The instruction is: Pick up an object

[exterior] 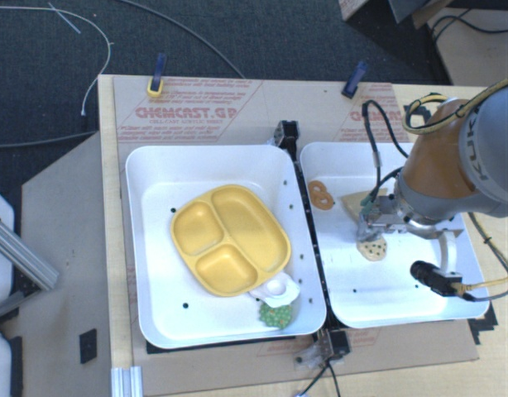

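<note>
so here's what i'd worry about, working across from the left; the plate (231, 238) in the left bin (146, 222) sits well off to the left of the gripper (373, 226), with a small white thing (275, 288) and a green lump (277, 313) tucked against its near edge, all too far away to matter for this try; closer in, the pretzel (321, 195) and a tan wedge (356, 204) lie in the right bin (386, 304), up and left of the gripper, the wedge just beside it; if the descent drifts that way it could nudge the wedge, or land between the two and grab nothing; the cookie (372, 249) is right at the gripper, peeking out just below it, so that's my guess for the pick; it looks flat and thin and lies on the bin floor, so i'd expect the gripper could skate over the top or shove it sideways rather than get round it; coming down too hard could also just pin it to the floor; honestly can't tell from this angle whether the gripper is spread or pressed together, and i can't see anything caught in it, so i wouldn't call the cookie held; as for pose, the arm (436, 168) reaches in from the right over the right bin, orange band up high, wrist bent down so the gripper points at the floor, low and close over the cookie
</note>
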